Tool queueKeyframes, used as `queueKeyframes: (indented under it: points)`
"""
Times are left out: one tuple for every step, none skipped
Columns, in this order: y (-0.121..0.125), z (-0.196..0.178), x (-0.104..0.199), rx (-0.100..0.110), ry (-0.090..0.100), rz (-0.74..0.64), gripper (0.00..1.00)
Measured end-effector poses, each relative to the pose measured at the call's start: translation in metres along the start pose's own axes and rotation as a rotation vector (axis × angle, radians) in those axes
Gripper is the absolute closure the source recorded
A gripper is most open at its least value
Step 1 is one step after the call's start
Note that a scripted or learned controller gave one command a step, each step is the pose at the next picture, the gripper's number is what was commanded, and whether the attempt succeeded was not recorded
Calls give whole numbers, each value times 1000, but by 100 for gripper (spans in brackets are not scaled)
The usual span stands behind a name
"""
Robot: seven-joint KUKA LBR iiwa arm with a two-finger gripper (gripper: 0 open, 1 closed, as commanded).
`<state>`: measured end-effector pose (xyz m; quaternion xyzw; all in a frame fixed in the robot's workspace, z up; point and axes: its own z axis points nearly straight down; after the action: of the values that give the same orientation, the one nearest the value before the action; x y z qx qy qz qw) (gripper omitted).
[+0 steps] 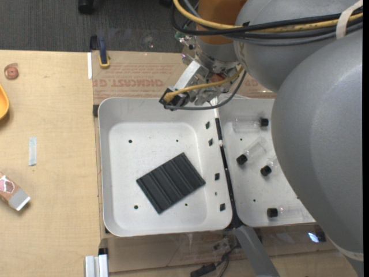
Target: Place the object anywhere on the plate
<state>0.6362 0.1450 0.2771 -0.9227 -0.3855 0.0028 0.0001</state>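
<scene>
A black ribbed rectangular plate (pixel 170 182) lies flat and turned at an angle in the left white bin (pixel 115 126). Several small clear objects with black caps lie in the right bin (pixel 288 215): one at the far side (pixel 258 122), one in the middle (pixel 248 153), one beside it (pixel 266 169), one near the front (pixel 273 212). My gripper (pixel 193 92) hangs over the far rim of the left bin, near the divider, well beyond the plate. I see nothing held in it.
The big grey arm covers the right side of the right bin. A wooden bench top (pixel 46 154) to the left bears a small metal strip (pixel 32 152) and a wrapped item (pixel 12 193). Cardboard (pixel 138 77) lies behind the bins.
</scene>
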Motion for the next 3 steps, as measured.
queueKeyframes:
  points:
    - [3, -7, -39, -1, 1, -303, 100]
    - [-22, -27, -78, -2, 1, -645, 100]
    - [-51, -27, -108, -3, 1, -947, 100]
